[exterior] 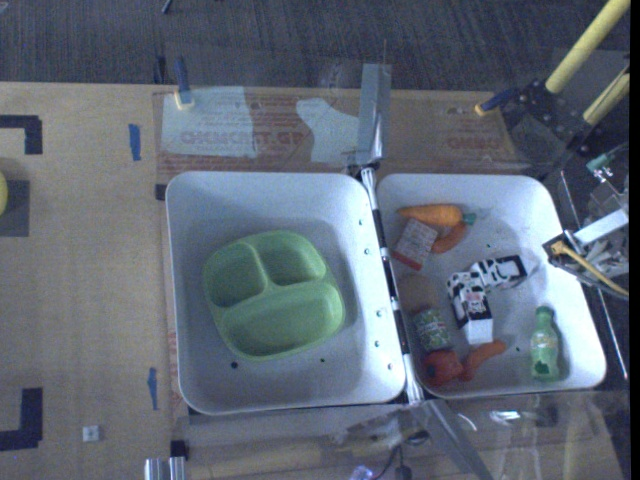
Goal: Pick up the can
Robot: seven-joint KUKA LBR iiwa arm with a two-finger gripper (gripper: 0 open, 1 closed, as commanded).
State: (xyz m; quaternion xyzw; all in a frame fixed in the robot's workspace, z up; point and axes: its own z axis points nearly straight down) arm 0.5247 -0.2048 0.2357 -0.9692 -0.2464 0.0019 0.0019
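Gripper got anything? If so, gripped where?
Nothing visibly held. The can lies in the right bin beside the milk carton, nothing touching it.

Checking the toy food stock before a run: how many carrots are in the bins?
2, both in the right bin: one carrot near its far edge, another carrot near the front beside the can.

I have one fixed camera, mounted above the bench [90, 268] and looking down at a slant. It stands far enough back that both white bins fit whole: the left bin [190, 208] sits mid-frame, the right bin [540, 203] toward the right side. Dark floor [300, 18] fills the top strip beyond the bench's far edge. The near bin rims lie close to the bottom edge.
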